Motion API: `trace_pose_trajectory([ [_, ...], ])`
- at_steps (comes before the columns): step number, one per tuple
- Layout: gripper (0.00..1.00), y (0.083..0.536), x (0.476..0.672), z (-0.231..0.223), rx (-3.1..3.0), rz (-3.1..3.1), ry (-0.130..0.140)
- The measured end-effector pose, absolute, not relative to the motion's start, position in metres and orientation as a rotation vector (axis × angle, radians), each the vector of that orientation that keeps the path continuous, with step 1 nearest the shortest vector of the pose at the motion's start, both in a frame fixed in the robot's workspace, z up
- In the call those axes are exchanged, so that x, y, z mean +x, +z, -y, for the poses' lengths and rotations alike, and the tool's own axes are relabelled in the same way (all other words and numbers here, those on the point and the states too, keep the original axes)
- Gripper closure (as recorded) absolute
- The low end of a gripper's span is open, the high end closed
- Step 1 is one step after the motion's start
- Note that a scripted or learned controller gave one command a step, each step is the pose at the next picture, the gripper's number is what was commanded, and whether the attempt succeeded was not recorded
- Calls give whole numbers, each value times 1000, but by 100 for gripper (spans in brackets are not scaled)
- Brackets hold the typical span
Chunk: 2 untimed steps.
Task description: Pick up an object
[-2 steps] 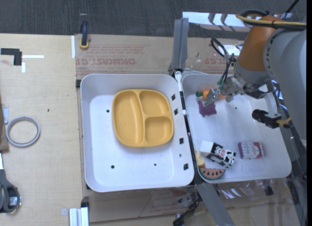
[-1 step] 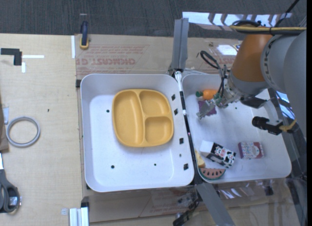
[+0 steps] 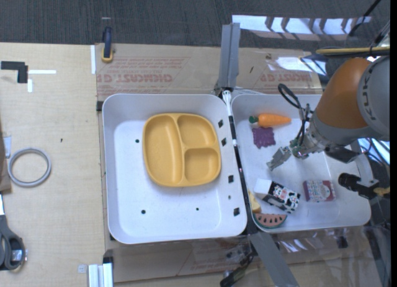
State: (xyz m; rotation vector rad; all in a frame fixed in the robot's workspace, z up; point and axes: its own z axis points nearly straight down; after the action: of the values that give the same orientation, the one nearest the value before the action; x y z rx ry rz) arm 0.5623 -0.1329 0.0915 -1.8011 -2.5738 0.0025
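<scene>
Open floor mid right bin (image 3: pixel 347 214), toy carrot (image 3: pixel 273 119) and purple grapes (image 3: pixel 264 136) crowding the far side, cow toy (image 3: pixel 282 196), watermelon slice (image 3: pixel 271 220), pink packet (image 3: pixel 319 190) lining the near side

This is a robotics lab or test cell, not a home. A grey KUKA arm (image 3: pixel 356 103) with an orange band reaches in at three o'clock over a pale wooden bench (image 3: pixel 49 217) standing on dark carpet. Two shallow white bins (image 3: pixel 118 174) sit side by side at the centre, laid on flattened printed cardboard (image 3: pixel 155 72) and parted by a grey metal bar (image 3: pixel 228 56). The right bin holds toy props such as a plastic carrot (image 3: pixel 273 119). A roll of tape (image 3: pixel 28 167) lies at nine o'clock, and scissors (image 3: pixel 9 248) at eight o'clock.
</scene>
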Motion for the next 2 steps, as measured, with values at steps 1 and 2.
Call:
trace_pose_trajectory([
  [1,0,92,629,108,-1908,2498,2],
  [2,0,91,525,122,-1733,2619,2],
])
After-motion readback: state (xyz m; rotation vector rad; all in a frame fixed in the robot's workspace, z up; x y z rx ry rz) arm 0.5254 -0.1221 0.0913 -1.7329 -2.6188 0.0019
